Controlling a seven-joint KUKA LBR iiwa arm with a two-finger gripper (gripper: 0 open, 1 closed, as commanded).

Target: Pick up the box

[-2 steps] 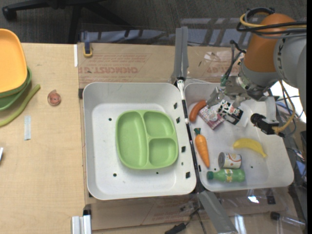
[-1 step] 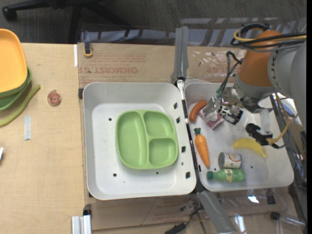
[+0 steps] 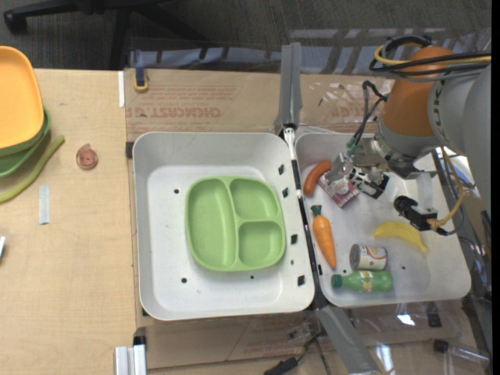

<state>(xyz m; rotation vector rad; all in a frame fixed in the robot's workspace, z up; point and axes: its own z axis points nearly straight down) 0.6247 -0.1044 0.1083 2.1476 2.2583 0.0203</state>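
The gripper is hovering over the box in the right bin; the jaws' state is unclear, partly hidden.

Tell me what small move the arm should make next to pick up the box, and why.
Probably a short lowering straight onto the box. The gripper sits right at the box's upper end in the right bin, with a sausage close on its left, so sideways motion could push that instead.

The grey arm reaches in from the right, its orange band just above the wrist. The wrist bends downward, and the claw sits low, pointing down and left.
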